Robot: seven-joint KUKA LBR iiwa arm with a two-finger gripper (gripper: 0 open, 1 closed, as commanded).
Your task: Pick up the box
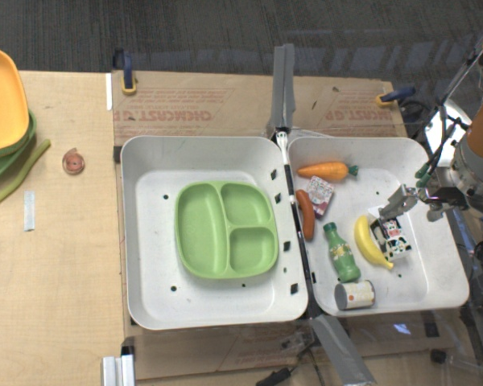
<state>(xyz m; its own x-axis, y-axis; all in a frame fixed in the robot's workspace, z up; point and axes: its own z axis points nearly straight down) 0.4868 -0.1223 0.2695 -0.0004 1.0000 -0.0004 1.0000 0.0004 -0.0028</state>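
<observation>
A small white box with black and red print lies in the right bin, against the right side of a yellow banana. My gripper hangs just above the box's upper edge, reaching in from the right on the grey arm. Whether it touches the box cannot be made out. A second small red-and-white packet lies further left, below the carrot.
The right bin also holds an orange carrot, a red sausage, a green bottle and a lying can. A green divided plate sits in the left bin. Orange and green plates are stacked at far left.
</observation>
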